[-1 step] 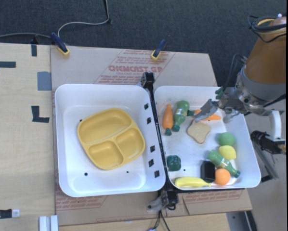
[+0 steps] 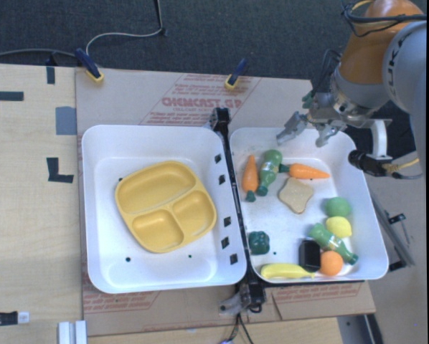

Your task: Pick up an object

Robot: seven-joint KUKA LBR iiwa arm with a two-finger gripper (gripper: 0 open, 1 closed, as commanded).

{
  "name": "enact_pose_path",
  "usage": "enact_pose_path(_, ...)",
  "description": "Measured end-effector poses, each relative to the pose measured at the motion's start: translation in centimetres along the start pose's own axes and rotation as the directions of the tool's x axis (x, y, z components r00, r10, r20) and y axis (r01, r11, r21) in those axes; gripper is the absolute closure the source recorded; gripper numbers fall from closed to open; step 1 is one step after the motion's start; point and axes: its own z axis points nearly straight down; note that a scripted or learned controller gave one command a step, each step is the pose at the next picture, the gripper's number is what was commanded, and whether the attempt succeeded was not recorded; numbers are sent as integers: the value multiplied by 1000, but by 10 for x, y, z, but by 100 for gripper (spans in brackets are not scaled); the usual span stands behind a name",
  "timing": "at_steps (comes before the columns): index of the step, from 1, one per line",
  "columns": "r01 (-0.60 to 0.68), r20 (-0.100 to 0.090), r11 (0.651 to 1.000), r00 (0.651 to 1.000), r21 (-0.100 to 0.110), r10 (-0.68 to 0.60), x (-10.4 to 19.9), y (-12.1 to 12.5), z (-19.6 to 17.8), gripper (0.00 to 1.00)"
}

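My gripper (image 2: 306, 132) hangs above the back edge of the right bin (image 2: 365, 192), fingers spread apart with nothing between them. Just below it in the bin lie a green bottle (image 2: 270, 166), an orange carrot (image 2: 250, 173) to its left and a second carrot (image 2: 307, 170) lying sideways. A slice of bread (image 2: 295, 195) sits in the middle. Toward the front right are a green round fruit (image 2: 337, 207), a yellow lemon (image 2: 339, 226), a green bottle-like toy (image 2: 332, 240), an orange (image 2: 331, 263), a black block (image 2: 310, 254), a banana (image 2: 285, 271) and a broccoli piece (image 2: 258, 243).
The left bin (image 2: 100, 192) holds a yellow divided plate (image 2: 165, 206). A black divider (image 2: 227, 185) with clips runs between the bins. Yellow-and-blue clamps (image 2: 90, 66) (image 2: 235, 78) grip the cardboard at the back. A cable (image 2: 121, 34) lies on the dark floor behind.
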Motion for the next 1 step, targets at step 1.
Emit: enact_pose_path(1,-2,0,1000,1000,1,2,-53,-30,29,0)
